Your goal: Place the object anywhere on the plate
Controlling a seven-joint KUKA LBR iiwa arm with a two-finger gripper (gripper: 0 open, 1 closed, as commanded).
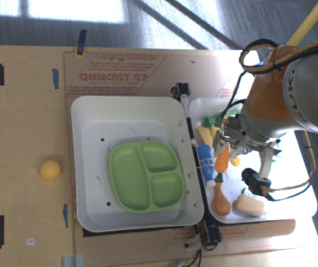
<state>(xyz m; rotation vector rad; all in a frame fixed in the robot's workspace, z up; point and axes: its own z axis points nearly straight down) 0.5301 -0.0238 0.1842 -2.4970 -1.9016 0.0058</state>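
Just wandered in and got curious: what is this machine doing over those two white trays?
The robot arm is reaching into the right bin, which holds toy food. Its gripper is at an orange carrot-like piece; whether it grips it, I can't tell. The green plate in the left bin has nothing on it yet.

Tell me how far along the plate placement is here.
Nothing is placed yet: the green plate in the left bin holds nothing. The gripper is over the right bin, at an orange carrot-like toy; a grasp isn't confirmable. Lifting, carrying and placing remain.
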